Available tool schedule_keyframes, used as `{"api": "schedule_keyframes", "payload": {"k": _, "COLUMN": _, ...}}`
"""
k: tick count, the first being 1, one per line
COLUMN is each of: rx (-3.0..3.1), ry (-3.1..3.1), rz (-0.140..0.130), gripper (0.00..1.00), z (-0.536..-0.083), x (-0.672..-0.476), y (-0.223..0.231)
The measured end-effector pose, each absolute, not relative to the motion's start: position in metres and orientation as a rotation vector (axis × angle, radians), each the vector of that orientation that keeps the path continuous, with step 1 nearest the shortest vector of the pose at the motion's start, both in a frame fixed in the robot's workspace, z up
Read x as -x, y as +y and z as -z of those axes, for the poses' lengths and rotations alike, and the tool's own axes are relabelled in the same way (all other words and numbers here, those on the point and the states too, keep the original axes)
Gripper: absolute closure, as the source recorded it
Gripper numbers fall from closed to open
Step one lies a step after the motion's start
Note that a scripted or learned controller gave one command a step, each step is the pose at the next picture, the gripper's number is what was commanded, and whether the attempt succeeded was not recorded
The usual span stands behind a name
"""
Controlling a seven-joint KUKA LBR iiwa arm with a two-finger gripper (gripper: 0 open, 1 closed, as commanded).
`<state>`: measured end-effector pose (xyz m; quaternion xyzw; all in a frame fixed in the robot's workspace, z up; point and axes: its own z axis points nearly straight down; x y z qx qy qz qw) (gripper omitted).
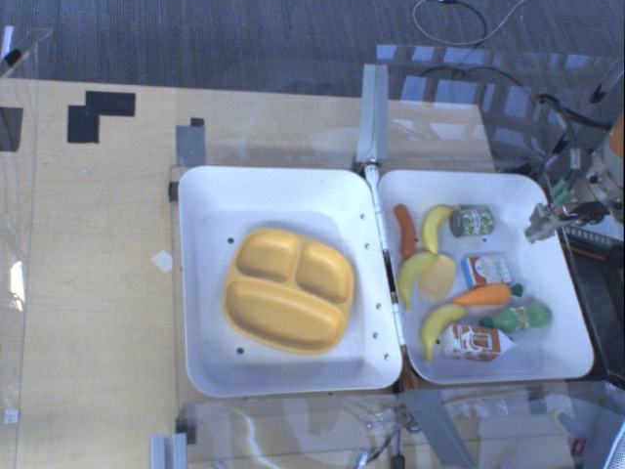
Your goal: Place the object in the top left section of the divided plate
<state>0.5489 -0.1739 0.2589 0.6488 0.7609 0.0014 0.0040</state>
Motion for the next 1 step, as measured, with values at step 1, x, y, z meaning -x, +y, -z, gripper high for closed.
{"api": "schedule_keyframes", "payload": {"k": 1, "rx": -1.453, "ry": 2.769, "rz": -0.003, "gripper": 1.00, "z": -0.3723, "x": -0.5235, "y": -0.2064}}
